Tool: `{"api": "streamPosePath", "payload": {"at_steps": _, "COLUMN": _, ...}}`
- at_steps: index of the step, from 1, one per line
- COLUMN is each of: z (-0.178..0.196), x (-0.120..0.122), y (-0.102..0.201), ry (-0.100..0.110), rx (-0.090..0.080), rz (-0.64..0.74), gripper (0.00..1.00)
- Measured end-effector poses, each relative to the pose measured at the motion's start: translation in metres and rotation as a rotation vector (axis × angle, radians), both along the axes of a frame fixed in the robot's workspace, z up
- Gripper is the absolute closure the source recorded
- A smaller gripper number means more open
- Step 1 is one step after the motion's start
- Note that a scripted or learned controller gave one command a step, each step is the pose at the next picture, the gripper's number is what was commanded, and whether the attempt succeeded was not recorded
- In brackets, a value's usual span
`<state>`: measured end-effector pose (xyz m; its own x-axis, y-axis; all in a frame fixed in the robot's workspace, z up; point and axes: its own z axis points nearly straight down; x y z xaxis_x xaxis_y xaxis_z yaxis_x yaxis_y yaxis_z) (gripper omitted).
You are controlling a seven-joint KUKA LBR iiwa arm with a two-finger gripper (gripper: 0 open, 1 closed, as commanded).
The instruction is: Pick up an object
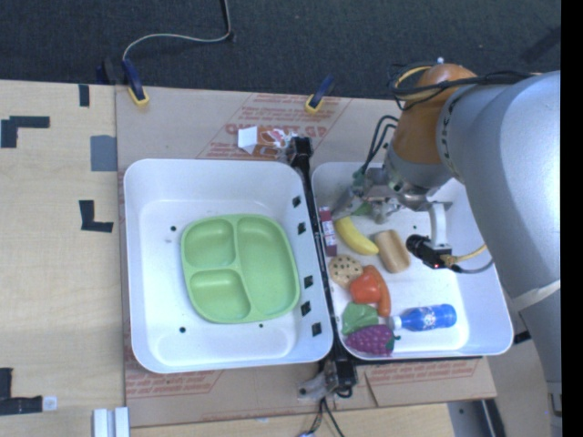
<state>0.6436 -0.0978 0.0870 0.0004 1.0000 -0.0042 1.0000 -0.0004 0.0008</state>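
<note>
The left bin (146, 244) holds one thing, a green divided plate (241, 267), lying flat near the middle of the bin floor; its three compartments are bare. It sits well away from the arm's side, so it is judged not to be the thing reached for now.

Along the divide between the two bins a row of small black clips (308, 285) is seen, apparently pinning the rims together so that the bins stay side by side.

The right bin (483, 335) carries a cluster of toy food, gathered toward its left wall. A banana (355, 238) lies at a slant near the far left corner, with a bread roll (393, 250) just beside it. Below them a cookie (344, 269) and a red-orange piece (370, 287) are touching, then a green piece (358, 317) and a bunch of purple grapes (372, 340) at the near edge. A blue bottle (426, 318) lies on its side, slightly apart to the right.

The gripper (378, 198) is lowered at the far edge of the right bin, just above the banana; whether it is spread or closed cannot be told, and nothing is seen held. The banana or the roll is judged the likeliest target.
</note>
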Motion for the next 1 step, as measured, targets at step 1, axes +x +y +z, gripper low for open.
{"api": "streamPosePath", "payload": {"at_steps": 1, "z": 0.0095, "x": -0.0002, "y": 0.001, "ry": 0.001, "rx": 0.001, "rz": 0.001, "gripper": 1.0}}
